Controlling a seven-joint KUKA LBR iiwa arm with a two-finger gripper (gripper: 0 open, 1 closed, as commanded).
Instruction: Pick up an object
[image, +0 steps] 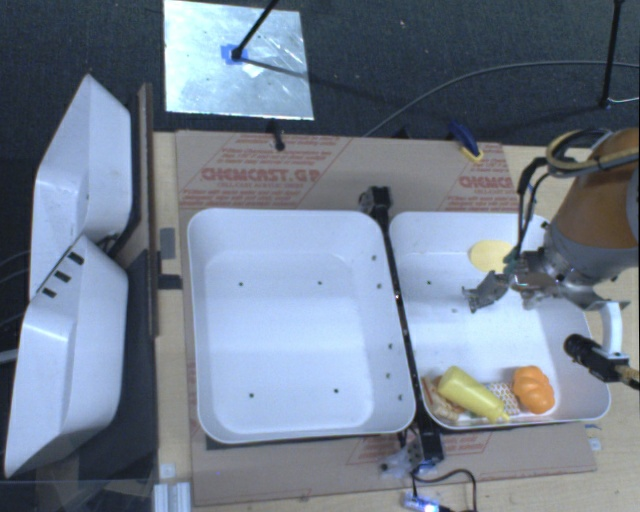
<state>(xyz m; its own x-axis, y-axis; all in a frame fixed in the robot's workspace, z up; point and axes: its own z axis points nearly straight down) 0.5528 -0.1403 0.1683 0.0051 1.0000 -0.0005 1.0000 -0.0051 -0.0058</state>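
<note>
Your gripper (480, 296) sits at centre right of the frame, over the right bin (440, 345); you can see its fingers spread, with nothing between them; a yellow disc (489, 254) lies just above it; the yellow bottle (472, 392) and orange toy (533, 388) rest at the bin's lower right edge, close together.

orange-banded grey arm (598, 215) with black cables looping over it, ending in a metal gripper (482, 296).
</note>
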